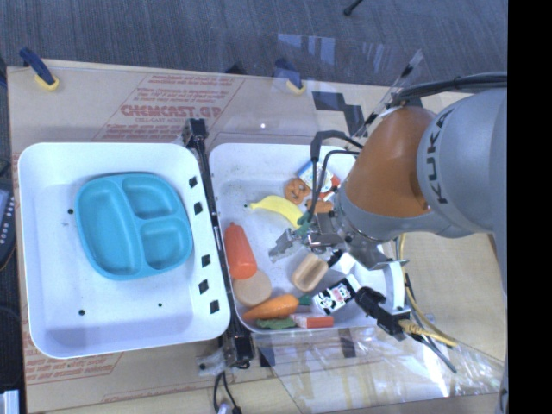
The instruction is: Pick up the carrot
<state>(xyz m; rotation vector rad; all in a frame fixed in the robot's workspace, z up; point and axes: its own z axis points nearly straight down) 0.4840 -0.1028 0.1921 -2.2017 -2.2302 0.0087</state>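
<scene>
Carrot [270,306] not yet picked, lying at right bin's [226,172] front edge; gripper [297,240] above bin middle, near banana [274,207], grip state unclear, nothing visibly held.

Bright, even overhead light; no single hard source evident. White bins [52,257] read near blown-out along the rims, little surface detail on the left one. Blue tray [134,224] casts only a thin soft shadow at its lower edge. Arm [414,175] throws a diffuse shadow over the right bin's right side. Clear plastic sheet [379,373] at the bench's lower right corner shows pale glare streaks; more reflections on clear panels near the top edge. Overall focus soft, fine detail smeared, small items by the gripper [293,241] hard to resolve. Carpet [172,15] above is darker, with a faint weave pattern.
</scene>
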